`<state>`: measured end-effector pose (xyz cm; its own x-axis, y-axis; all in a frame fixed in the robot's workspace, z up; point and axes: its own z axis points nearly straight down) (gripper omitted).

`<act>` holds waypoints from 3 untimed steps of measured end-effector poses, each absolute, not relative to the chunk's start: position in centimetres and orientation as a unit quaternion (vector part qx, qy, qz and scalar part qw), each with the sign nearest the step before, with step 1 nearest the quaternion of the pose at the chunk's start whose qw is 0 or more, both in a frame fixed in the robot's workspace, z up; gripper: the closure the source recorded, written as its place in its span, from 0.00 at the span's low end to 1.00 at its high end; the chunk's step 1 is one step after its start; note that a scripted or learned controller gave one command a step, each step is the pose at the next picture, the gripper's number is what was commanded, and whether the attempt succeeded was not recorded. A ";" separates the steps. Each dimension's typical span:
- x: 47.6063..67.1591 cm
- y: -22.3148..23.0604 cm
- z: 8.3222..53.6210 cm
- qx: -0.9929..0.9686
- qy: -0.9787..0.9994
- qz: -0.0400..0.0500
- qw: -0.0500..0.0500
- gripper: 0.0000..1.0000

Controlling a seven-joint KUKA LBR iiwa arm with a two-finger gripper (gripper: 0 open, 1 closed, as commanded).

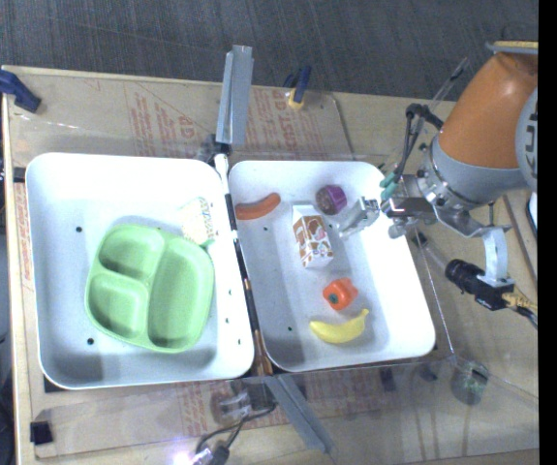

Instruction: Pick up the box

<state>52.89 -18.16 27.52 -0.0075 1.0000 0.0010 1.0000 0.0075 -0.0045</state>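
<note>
Robot lab: plywood bench [113,114], clamps [15,87], 2 white bins [55,177].

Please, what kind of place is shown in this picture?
Probably a robot lab test bench, not a kitchen. A plywood bench bears two white bins held with clamps, an arm reaches in with cables, and the banana and sausage look like toy food.

Bright, even overhead light; the white bins [65,347] glare slightly, with soft shadows inside their walls toward six o'clock. Focus mildly soft.
</note>
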 end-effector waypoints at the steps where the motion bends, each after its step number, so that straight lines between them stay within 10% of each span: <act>1: 53.4 -17.1 24.9 -0.674 -0.739 0.001 0.002 0.00; 3: 56.7 -21.1 9.1 -0.657 -0.754 0.002 0.003 0.00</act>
<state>56.74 -21.07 9.12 -0.1375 0.9905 0.0014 0.9905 0.1375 -0.0064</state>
